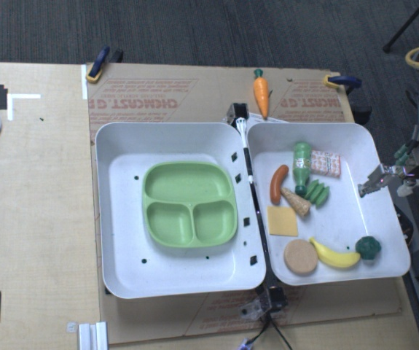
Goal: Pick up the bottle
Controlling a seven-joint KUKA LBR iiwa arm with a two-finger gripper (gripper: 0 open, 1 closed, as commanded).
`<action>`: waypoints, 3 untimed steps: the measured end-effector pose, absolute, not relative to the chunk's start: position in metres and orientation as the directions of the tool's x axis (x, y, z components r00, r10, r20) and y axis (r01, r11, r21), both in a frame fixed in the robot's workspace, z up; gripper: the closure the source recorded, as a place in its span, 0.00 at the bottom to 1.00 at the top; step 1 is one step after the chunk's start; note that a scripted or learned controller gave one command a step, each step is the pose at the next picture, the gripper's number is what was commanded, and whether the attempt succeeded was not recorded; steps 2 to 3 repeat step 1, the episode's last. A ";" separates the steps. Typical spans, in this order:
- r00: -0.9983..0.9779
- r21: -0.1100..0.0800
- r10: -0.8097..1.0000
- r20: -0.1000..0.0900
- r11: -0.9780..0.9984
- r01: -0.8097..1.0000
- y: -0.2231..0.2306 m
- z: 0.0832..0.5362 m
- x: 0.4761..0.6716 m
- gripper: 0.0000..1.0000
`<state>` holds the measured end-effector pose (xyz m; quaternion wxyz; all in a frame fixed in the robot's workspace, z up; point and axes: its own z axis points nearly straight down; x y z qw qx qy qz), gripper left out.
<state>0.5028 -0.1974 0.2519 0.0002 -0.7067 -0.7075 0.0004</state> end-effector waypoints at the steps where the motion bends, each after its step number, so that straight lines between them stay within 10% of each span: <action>1: -0.003 0.000 1.000 -0.001 0.003 1.000 -0.198 0.261 0.503 1.00; 3: -0.003 0.000 1.000 -0.001 0.003 1.000 -0.198 0.261 0.503 1.00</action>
